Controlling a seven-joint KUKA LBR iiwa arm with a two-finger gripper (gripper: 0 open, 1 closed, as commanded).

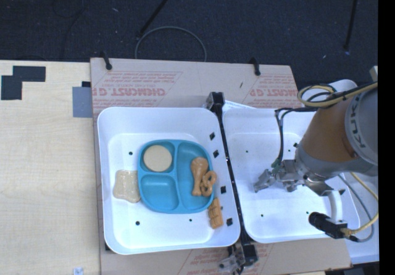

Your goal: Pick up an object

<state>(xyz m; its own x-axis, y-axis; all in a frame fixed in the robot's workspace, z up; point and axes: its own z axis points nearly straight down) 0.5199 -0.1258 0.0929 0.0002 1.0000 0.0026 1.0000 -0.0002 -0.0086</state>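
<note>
I see the left bin point(117, 126), smooth white plastic, holding a pale flat slab point(127, 185), a glossy blue tray point(162, 197) with a round tan disc point(157, 158) and a knobbly brown twist point(202, 176), then a small brown chunk point(215, 213). Over the right bin point(271, 230) the gripper point(266, 182) hangs near the floor; I cannot tell its state

Two bins sit side by side. In the left bin point(117, 126), a divided tray point(166, 197) holds a round biscuit point(157, 158) and a pretzel point(202, 176); a bread piece point(127, 185) lies just left of it, another snack point(215, 213) at its lower right. The gripper point(266, 180) hangs over the right bin point(259, 138).
</note>
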